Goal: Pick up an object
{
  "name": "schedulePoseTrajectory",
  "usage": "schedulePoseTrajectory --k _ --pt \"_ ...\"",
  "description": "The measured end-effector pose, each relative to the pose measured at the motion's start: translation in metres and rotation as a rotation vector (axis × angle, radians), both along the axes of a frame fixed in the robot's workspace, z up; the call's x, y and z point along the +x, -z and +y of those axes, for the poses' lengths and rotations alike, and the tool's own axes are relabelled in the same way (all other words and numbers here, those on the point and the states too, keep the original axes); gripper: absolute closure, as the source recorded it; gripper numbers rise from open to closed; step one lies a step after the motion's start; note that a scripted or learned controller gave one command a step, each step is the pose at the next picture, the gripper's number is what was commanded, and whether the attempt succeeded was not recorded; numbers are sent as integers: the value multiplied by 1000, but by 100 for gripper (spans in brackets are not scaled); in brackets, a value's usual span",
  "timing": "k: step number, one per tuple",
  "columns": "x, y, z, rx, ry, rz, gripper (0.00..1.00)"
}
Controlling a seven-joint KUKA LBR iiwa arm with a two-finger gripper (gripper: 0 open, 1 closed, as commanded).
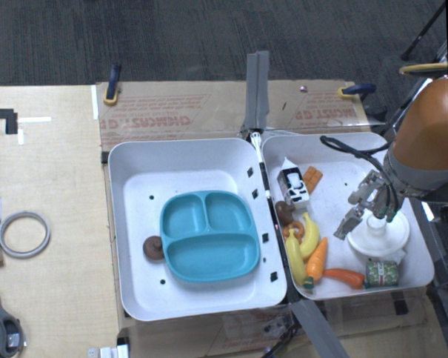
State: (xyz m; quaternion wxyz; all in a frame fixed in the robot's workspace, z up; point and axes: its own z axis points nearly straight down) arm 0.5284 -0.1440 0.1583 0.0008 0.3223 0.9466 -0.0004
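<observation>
End effector [364, 205] fingers spread, pinching nothing, over right bin [334, 151]. Beneath it: white round object [378, 237]. Carrots [317, 258], bananas [301, 245] along the bin's left wall. Teal divided plate [209, 235] in left bin [137, 215].

The right bin [334, 158] carries the pickable things. A white and black box [293, 186] lies at its ten o'clock, with an orange piece [313, 178] just beside it. Two yellow bananas [301, 245] lie along the nine o'clock wall. Two carrots [317, 259] sit toward six o'clock, a green can [381, 273] at five, and a white cup [378, 236] at three.
</observation>
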Motion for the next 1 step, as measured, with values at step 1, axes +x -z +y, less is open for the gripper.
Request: schedulePoseTrajectory --k 1 --pt "-10 67 43 1 92 2 0"
